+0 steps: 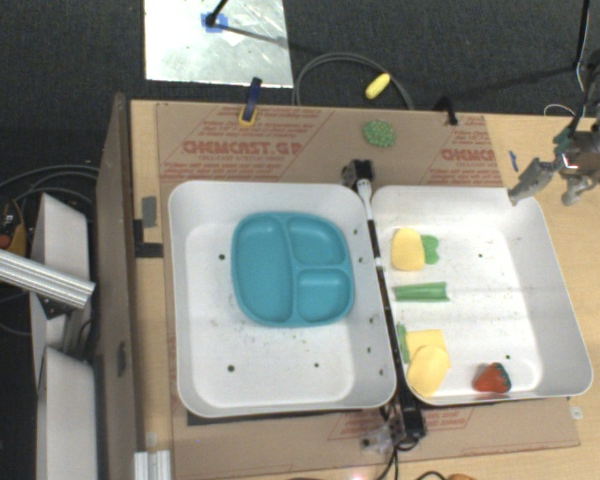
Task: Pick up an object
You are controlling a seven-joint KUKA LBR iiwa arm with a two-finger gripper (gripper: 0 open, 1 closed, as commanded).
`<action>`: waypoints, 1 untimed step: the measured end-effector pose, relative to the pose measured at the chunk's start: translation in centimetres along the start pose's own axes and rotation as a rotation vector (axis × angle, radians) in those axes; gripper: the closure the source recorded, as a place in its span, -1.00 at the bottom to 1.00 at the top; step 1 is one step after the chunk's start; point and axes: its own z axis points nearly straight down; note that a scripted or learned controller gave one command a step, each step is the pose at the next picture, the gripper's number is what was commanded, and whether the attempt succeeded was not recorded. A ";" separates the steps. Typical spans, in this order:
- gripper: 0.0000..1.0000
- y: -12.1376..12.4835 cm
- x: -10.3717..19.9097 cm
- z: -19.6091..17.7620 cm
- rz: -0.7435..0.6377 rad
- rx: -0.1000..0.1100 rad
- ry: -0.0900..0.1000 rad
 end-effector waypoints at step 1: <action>-1.00 -0.2 6.3 7.7 -0.006 0.006 0.004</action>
